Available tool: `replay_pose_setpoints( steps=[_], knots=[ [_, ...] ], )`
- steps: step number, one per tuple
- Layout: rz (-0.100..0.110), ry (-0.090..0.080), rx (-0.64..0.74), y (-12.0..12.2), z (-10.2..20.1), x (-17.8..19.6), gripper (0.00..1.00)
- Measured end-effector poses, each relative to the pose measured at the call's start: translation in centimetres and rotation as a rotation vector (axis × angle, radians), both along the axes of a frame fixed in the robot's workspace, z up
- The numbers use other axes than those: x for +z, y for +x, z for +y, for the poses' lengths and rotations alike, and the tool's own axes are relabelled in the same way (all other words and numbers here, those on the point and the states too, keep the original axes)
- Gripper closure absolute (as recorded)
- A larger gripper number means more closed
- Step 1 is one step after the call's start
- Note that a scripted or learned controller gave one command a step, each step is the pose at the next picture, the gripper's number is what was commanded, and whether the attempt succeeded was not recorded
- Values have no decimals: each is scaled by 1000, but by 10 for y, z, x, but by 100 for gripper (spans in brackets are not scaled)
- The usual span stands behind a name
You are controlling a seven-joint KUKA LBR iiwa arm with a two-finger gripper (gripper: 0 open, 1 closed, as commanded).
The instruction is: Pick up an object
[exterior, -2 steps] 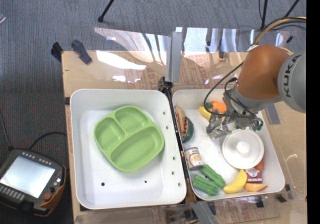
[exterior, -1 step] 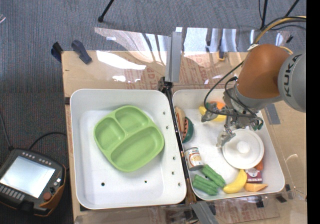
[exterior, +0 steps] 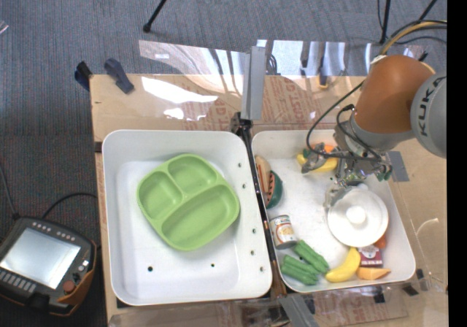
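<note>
**benchrat:** Lid (exterior: 357, 217) looks like the target to me, the white round one with a knob, sitting in the right bin (exterior: 288, 144) toward its near-right side. Gripper (exterior: 341, 188) hangs just past its far-left edge, fingers (exterior: 333, 197) spread a bit and holding nothing. For a clean pick I'd center over the knob and drop straight down; the rim looks too flat to pinch.

**kuka_fan:** Agreed, or go for the banana (exterior: 319, 165) under the wrist. Count for the right bin?

**benchrat:** Two bananas, the other (exterior: 344, 267) at the near edge. One can (exterior: 282, 231), two green pieces (exterior: 303, 263), one burger-ish thing (exterior: 268, 179) at the left wall, one orange wedge (exterior: 373, 272). Left bin (exterior: 120, 150): one green tray (exterior: 188, 200).
</note>
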State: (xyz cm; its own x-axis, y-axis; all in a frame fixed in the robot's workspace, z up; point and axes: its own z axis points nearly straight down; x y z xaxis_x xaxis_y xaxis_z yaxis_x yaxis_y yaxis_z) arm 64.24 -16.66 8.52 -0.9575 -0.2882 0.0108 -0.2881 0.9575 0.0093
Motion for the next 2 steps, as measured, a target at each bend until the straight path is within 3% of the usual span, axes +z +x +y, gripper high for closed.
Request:
replay_pose_setpoints(
  steps=[1,2],
  knots=[
    [-12,1,-40,3,-39,2,0],
    [-14,-3,-66,-63,-35,3,0]
  ],
)
